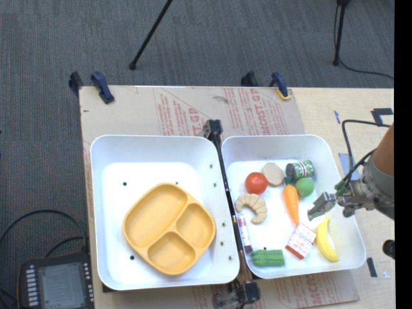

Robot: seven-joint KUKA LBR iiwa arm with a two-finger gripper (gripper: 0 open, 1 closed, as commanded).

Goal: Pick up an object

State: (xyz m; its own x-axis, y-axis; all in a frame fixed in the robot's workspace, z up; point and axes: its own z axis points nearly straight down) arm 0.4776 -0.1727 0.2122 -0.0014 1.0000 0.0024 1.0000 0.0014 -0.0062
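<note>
The right bin [325, 148] holds several toy foods: a red tomato [256, 183], a beige piece [273, 173], a green can [300, 169], a green ball [304, 187], an orange carrot [291, 203], a croissant [252, 206], a yellow banana [326, 239], a red-and-white carton [300, 241] and a green vegetable [268, 257]. My gripper [335, 208] hangs over the bin's right side, just above the banana and right of the carrot. It is open, with nothing between its fingers.
The left bin [109, 153] carries a yellow divided plate [168, 228]. A thin dark red tube [242, 232] lies along the right bin's left wall. Blue clamps [102, 85] grip the board's far edge. A cable [351, 140] loops near the arm.
</note>
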